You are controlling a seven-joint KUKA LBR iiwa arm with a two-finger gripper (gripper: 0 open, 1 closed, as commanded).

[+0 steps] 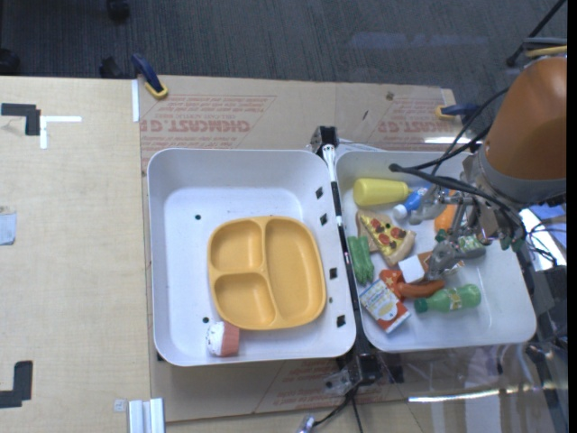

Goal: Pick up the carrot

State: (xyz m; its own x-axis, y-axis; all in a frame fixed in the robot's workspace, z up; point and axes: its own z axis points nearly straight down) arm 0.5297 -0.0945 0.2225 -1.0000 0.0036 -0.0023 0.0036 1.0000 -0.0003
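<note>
I see the small orange toy carrot [445,216] in the right shallow white plastic bin [505,332], near its far right side, partly hidden behind the arm's cables. It looks smooth and matte.

Around it lie a glossy yellow banana-like piece [380,190], a flat pizza slice [388,234], a green ridged cucumber piece [361,258], a red-and-white carton [383,301], a red sausage [417,289] and a green bottle [449,300].

The left white bin [171,269] holds a yellow three-compartment plate [267,272] and a pink-and-white round piece [222,338].

The metal jaws [455,242] hang just beside the carrot, over the right bin; I cannot tell whether they are apart or together.
</note>
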